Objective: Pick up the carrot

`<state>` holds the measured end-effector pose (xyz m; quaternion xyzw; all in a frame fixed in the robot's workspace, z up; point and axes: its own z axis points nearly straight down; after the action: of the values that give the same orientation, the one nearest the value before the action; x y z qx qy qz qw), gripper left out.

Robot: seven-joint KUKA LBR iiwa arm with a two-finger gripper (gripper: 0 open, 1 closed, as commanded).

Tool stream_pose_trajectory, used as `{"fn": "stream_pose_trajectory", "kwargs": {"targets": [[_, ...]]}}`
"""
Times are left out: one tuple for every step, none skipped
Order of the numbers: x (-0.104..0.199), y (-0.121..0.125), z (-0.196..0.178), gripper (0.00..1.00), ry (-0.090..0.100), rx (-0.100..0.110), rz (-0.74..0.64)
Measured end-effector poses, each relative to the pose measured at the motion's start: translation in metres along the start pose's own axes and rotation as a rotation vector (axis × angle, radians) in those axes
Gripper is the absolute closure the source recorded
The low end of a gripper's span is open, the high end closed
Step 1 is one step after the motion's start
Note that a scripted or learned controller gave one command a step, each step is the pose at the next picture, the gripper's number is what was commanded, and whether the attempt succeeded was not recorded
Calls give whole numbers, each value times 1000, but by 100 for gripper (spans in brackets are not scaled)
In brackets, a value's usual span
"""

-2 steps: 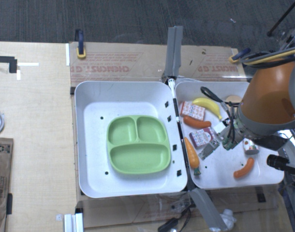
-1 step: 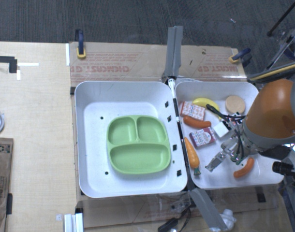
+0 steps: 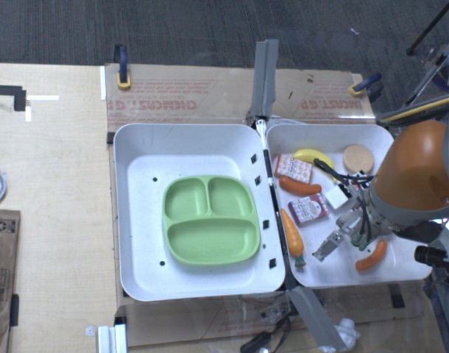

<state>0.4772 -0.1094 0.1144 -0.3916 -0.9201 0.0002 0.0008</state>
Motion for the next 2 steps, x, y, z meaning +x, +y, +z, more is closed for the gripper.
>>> {"fn": "stream_pose_trajectory", "kwargs": {"targets": [[-32, -29, -92, 0, -4, -2, -336], [-5, 5, 23, 0, -2, -2, -447]]}}
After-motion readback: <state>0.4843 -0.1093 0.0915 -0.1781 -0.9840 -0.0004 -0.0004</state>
